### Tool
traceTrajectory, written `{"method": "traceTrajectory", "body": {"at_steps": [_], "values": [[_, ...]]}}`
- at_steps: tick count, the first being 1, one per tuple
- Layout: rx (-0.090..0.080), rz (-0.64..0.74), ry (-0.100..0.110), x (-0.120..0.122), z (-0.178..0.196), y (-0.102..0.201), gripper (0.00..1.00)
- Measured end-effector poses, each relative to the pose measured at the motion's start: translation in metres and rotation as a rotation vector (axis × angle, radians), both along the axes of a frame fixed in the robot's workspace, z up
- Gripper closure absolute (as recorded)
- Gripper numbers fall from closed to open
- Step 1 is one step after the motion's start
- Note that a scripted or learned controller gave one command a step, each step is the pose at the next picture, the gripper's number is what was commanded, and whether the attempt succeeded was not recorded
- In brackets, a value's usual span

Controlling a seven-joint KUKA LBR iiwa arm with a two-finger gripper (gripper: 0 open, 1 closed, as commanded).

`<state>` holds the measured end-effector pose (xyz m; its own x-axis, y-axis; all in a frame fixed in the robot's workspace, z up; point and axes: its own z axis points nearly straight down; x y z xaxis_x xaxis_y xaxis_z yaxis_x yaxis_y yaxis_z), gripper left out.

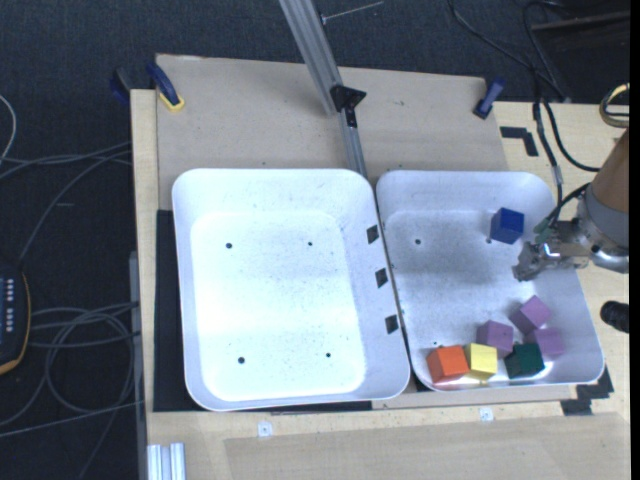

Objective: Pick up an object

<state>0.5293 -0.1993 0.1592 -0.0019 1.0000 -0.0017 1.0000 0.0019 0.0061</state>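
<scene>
Two white bins side by side on bench. Left bin (275, 288) beside right bin (430, 268), sharing the middle edge. Gripper (527, 265) reaching in from right, over right bin's right side, near the rim; nothing seen between the tips. Open or closed: cannot tell at this angle and blur. Blue cube (507, 224) in right bin, up and left of gripper, close but apart from it. Cluster in near right corner of same bin: orange block (449, 362), yellow block (483, 359) touching it, green block (523, 361) beside yellow. Purple pieces above these: (494, 333), (534, 313), (550, 342). All below gripper, apart from it.
</scene>
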Motion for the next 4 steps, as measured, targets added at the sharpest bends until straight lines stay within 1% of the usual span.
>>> {"method": "traceTrajectory", "body": {"at_steps": [1, 2, 3, 4], "values": [[-0.001, 0.000, -0.003, 0.005, 0.065, 0.000, 1.00], [0.000, 0.000, 0.003, 0.006, 0.062, 0.000, 1.00], [0.005, 0.005, 0.005, 0.001, 0.076, 0.051, 1.00], [0.006, 0.006, 0.007, -0.014, 0.083, 0.108, 1.00]]}}
